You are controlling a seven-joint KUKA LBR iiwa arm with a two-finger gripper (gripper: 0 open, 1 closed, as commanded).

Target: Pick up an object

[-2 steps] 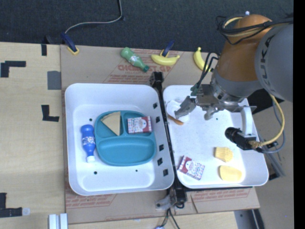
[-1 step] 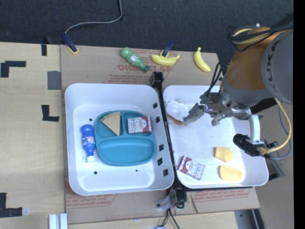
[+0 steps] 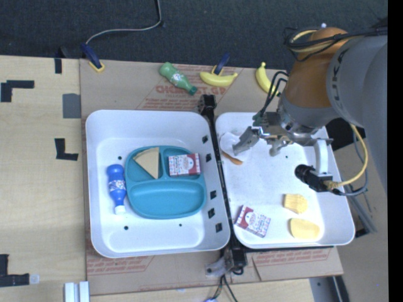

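Note:
My gripper hangs over the back left part of the right bin, its two grey fingers spread open with nothing between them. A white crumpled item and a small orange piece lie just left of the left finger, by the bin's wall. Nearer the front of this bin lie a red and white carton and two yellow pieces, one behind the other.
The left bin holds a blue divided tray with a yellow wedge and a red carton, and a blue bottle beside it. Behind the bins lie a green bottle and two bananas.

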